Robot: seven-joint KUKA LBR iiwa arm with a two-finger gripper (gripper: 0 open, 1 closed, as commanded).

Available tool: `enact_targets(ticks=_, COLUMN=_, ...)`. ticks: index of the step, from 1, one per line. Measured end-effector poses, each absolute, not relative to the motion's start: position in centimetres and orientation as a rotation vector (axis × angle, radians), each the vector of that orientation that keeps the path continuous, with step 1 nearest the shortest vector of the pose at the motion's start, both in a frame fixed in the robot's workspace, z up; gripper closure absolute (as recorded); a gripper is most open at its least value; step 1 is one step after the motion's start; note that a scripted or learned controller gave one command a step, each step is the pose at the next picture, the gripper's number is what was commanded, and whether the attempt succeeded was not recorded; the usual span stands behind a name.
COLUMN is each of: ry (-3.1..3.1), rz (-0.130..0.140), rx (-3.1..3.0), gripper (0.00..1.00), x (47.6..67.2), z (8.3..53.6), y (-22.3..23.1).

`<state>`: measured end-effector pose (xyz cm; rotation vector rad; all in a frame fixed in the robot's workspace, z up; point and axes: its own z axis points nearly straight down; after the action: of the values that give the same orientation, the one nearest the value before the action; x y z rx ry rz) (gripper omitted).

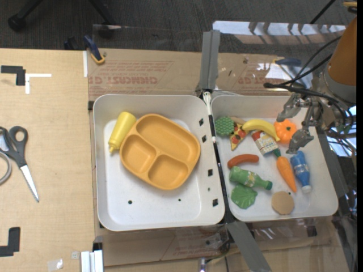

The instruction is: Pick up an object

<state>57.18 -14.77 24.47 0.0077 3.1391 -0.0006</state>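
A pale wooden bench top fills the left of the frame, with a pair of scissors (20,157) lying at its left edge and brown cardboard under two shallow white bins at the centre and right.

In the one overhead view, the left bin (113,208) holds a yellow divided tray (160,151) with a yellow bottle (121,131) leaning against its upper left corner. The right bin (323,205) holds the small toys: a banana (258,126) near the top, an orange pumpkin (286,130) just right of it, a red sausage (243,160) in the middle, a green bottle (250,179) below that, a carrot (286,173), a blue bottle (301,171) at the right, and a tan round cookie (282,203) near the lower edge.

The gripper (302,128) hangs over the upper right of the right bin, close above the pumpkin and the blue bottle. Its fingers appear spread apart with nothing between them — no toy is gripped.

As for the task, the pick looks barely begun: the arm is placed over the toys, but every object lies in the bin. Left to do is the descent onto one piece — likely the pumpkin or blue bottle, being nearest — then the closing and the lift.
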Motion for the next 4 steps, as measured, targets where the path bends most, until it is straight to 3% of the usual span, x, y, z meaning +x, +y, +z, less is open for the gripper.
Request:
enact_targets(ticks=1, ry=3.138, rz=0.0, rx=0.101, gripper=0.0, x=51.7, z=14.2, y=-18.6)
enact_targets(ticks=2, ry=3.118, rz=-0.007, rx=0.159, gripper=0.0, x=52.7, z=10.1, y=-21.5)
enact_targets(ticks=3, ry=3.105, rz=-0.003, rx=0.148, gripper=1.0, x=53.3, z=11.4, y=-21.1)
enact_targets(ticks=4, ry=3.105, rz=-0.003, rx=0.148, gripper=0.0, x=53.3, z=11.4, y=-21.1)
